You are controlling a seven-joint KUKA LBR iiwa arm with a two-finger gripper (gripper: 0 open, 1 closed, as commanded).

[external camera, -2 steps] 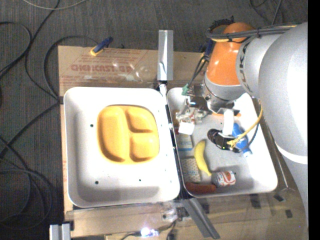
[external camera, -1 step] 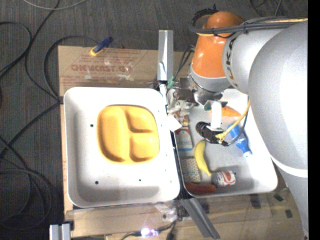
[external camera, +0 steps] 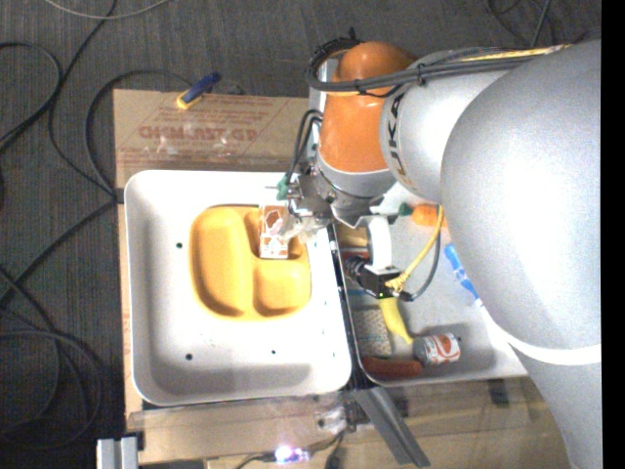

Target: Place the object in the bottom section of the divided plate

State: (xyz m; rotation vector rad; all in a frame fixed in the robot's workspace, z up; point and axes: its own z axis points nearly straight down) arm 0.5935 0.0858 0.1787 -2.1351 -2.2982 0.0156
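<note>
A yellow divided plate (external camera: 229, 262) lies in the left white bin (external camera: 161, 350). My gripper (external camera: 278, 225) hangs over the plate's upper right part, reaching in from the right. Between its fingers sits a small brown and white packet (external camera: 274, 239), held just above the plate, near the ridge between the sections. The arm's orange band (external camera: 356, 130) and grey body cover much of the right bin.
The right bin (external camera: 430, 364) holds a yellow banana-like item (external camera: 395, 322), a red and white can (external camera: 438, 348), a brown sausage shape (external camera: 394, 367), an orange piece (external camera: 426, 215) and a blue object (external camera: 459, 267). A cardboard sheet (external camera: 195, 135) with a blue and yellow item (external camera: 198, 90) lies behind the left bin.
</note>
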